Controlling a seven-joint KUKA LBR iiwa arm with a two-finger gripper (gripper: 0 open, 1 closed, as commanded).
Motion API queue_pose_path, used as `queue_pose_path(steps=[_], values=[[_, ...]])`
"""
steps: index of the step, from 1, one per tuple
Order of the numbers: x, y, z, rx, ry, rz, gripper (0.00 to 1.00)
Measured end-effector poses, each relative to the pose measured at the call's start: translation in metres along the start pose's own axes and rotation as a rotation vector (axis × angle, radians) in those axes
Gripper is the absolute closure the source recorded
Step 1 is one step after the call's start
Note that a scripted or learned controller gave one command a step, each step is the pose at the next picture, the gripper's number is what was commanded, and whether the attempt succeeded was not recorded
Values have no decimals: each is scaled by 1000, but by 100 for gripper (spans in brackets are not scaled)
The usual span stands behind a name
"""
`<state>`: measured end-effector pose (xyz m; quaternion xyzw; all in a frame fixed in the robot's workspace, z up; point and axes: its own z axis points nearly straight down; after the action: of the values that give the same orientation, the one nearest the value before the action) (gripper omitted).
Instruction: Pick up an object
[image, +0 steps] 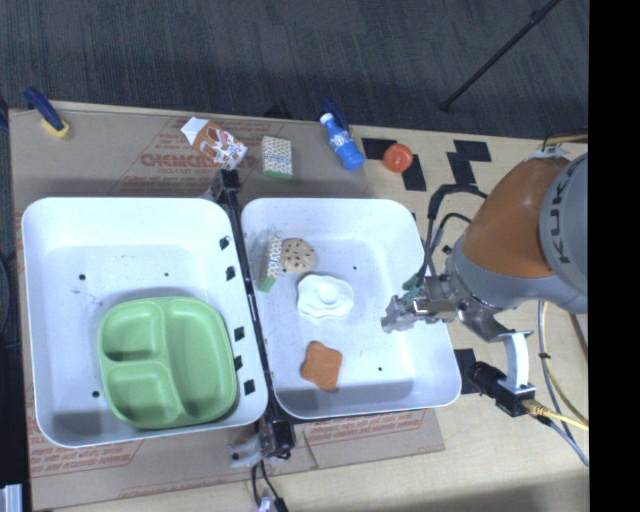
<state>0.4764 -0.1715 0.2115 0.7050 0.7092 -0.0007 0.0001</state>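
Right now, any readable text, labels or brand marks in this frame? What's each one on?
"KU": dark letters on the grey arm housing, cut off at the frame edge.
Red printing on the brown cardboard sheet behind the bins: too blurred to read.
Small green-and-white packet and crumpled orange-and-white wrapper: printing too small to read.
Blue plastic bottle: label not legible.

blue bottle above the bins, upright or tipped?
Tipped. The blue bottle lies on its side on the cardboard behind the right bin, outside it, white cap end pointing up-left, beside the orange ball.
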Motion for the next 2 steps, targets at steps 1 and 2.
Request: queue_pose_path(steps=[1,2], values=[[10,1,-2,0,1,-2,100],[9,0,-1,2,2,-1,100]])
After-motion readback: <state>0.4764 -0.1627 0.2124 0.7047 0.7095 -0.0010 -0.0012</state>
